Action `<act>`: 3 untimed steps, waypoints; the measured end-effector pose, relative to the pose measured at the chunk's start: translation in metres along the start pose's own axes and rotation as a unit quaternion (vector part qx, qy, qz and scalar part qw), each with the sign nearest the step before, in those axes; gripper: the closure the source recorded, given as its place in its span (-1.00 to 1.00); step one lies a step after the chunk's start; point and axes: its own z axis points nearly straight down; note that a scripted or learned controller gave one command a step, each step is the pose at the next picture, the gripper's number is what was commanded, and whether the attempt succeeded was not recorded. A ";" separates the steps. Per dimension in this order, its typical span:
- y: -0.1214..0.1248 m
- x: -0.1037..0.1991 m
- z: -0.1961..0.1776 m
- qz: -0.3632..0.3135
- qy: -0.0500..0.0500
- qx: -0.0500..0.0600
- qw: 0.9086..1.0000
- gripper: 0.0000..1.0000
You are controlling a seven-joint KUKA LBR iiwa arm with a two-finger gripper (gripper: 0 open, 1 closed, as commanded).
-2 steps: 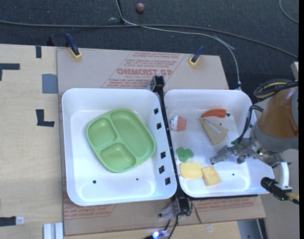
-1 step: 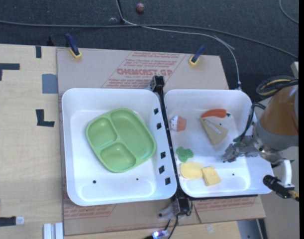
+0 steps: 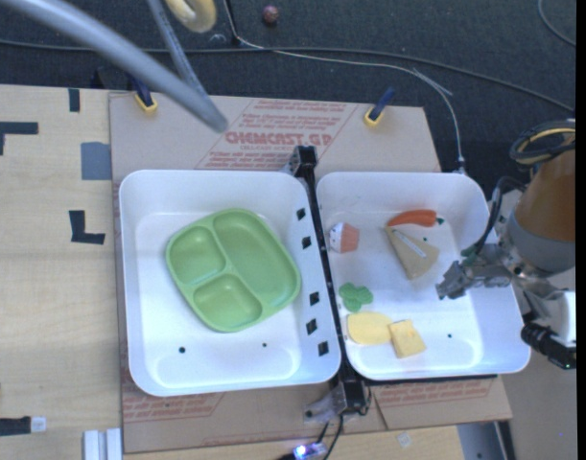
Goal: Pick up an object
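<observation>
Gripper [image 3: 457, 283] hung over right bin [image 3: 465, 357], near its right wall; grip state unreadable. Tan wedge [image 3: 413, 254] lay just left of gripper, orange carrot [image 3: 412, 218] beyond it.

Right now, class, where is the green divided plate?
The green divided plate lies in the left white bin, tilted, left of the divider between the bins.

arm [image 3: 551, 209] cut off at right edge; end effector [image 3: 457, 282] fingers blurred

Open floor in the right bin [image 3: 484, 357] lies between the tan wedge [image 3: 413, 254] and what looks like a yellow block [image 3: 406, 338]
</observation>
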 end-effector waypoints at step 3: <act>0.021 0.045 -0.108 -0.002 0.001 0.002 1.000 1.00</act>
